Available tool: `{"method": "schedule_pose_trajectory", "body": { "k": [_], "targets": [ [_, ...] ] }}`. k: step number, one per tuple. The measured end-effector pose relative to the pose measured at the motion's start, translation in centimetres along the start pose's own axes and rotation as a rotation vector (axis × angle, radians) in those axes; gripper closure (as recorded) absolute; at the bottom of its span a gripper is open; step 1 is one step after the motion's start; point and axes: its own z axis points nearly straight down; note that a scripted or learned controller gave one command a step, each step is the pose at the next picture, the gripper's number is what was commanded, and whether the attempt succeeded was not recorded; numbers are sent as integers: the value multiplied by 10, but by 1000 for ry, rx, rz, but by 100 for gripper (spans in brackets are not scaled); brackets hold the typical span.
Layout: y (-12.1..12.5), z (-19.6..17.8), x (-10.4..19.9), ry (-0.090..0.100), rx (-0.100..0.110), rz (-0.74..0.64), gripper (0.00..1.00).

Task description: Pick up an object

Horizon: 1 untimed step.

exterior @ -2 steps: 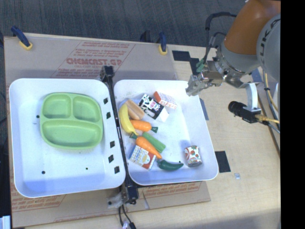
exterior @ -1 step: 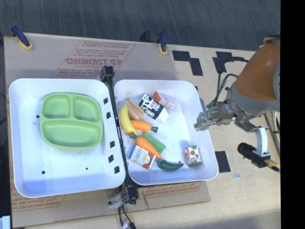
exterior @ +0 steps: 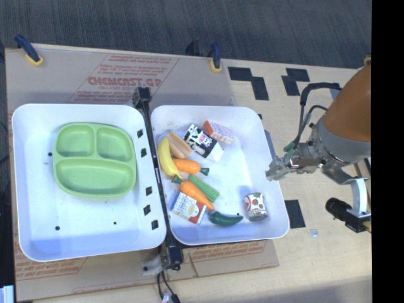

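Observation:
The right bin (exterior: 252, 122) holds a pile of toy food: a yellow banana (exterior: 165, 159), two orange carrots (exterior: 187, 166) (exterior: 196, 193), a green pepper (exterior: 225, 218), a black-and-white carton (exterior: 201, 141), a small juice box (exterior: 188, 207) and a red-labelled can (exterior: 255, 206). My gripper (exterior: 278, 168) hangs just outside the right bin's right rim, level with the can and apart from every object. Nothing shows between its fingers.
The left bin (exterior: 28, 188) carries a green divided plate (exterior: 96, 158). A black divider (exterior: 148, 150) runs between the bins. Blue clamps (exterior: 29, 50) (exterior: 215, 57) hold the cardboard sheet. The arm's orange band (exterior: 355, 106) fills the right side.

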Motion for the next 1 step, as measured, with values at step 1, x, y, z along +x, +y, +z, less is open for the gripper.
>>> {"method": "schedule_pose_trajectory", "body": {
  "k": [1],
  "targets": [
    [0, 25, 0, -1, 1, -1, 100]
  ]
}}
